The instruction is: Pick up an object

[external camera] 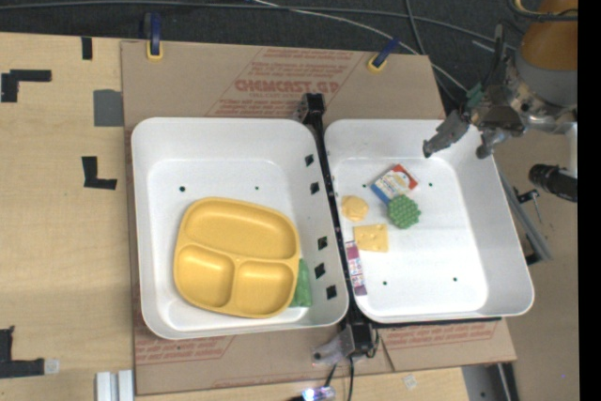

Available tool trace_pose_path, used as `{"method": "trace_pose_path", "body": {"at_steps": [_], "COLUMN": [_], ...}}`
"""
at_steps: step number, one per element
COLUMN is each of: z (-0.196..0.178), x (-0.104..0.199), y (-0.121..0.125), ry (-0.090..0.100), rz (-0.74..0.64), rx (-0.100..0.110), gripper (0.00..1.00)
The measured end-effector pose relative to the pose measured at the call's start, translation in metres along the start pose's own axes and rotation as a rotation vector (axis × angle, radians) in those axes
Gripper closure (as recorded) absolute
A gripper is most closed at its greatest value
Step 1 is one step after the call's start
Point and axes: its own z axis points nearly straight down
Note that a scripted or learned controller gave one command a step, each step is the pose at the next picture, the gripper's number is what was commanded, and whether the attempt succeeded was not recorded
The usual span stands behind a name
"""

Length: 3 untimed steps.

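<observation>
1. Bins sit side by side on a sheet of brown cardboard [282, 80] in the camera view; the right bin [470, 291] serves as the landmark for everything below.
2. Gripper [462, 138] hangs over the far right part of the right bin, near its back rim, with the grey wrist and orange band [552, 42] rising behind it toward the right edge.
3. Its two dark fingers [439, 140] stand spread apart with white bin floor visible between them, so the hand is released and grasps nothing.
4. A small red, white and blue packet [392, 181] lies tilted on the floor of the right bin, near its middle and below-left of the gripper, apart from the fingers.
5. A green knobbly object [405, 212] lies just in front of that packet, touching or almost touching it.
6. A small round yellow piece [354, 208] sits near the right bin's left wall, and a yellow wedge-like block [371, 238] lies just in front of it.
7. A narrow purple-and-white strip [354, 266] lies along the right bin's left wall, toward the front.
8. Left of the right bin, the left bin [160, 146] holds a yellow divided tray [235, 255], with a green item [302, 285] tucked against the tray's right side.
9. Black cables [282, 7] run across the dark surface behind the right bin.
</observation>
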Motion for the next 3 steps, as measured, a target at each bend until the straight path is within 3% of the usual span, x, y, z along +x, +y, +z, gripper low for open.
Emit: {"method": "trace_pose_path", "body": {"at_steps": [1, 3], "z": [-0.007, 0.089], "x": [0.000, -0.001], "y": [0.002, 0.012], "ry": [-0.002, -0.002], "rz": [-0.003, -0.003], "rx": [-0.012, -0.008], "gripper": [0.00, 0.00]}}
